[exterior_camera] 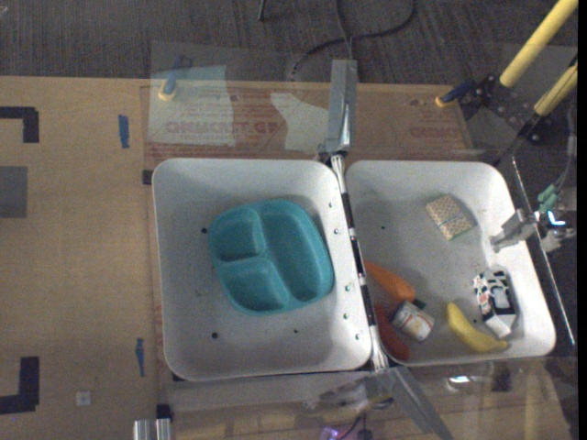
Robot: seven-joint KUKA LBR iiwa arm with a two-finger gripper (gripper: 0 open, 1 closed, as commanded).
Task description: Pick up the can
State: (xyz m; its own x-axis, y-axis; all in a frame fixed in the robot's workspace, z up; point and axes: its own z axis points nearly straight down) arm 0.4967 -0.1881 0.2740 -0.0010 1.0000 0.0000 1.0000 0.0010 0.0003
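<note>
The can (413,321) is small, with a pale label and a dark rim, and lies on its side near the front left of the right bin (477,177). It rests between an orange carrot (389,281) and a yellow banana (473,329). My gripper (510,236) reaches in over the bin's right rim, well to the right of the can and farther back, with nothing seen in it.
A black-and-white patterned carton (495,296) lies by the right wall, below the gripper. A tan patterned block (449,216) sits at the back of the right bin. A red-orange item (394,341) lies at the front left corner. The left bin (183,337) holds a teal divided plate (270,256).
</note>
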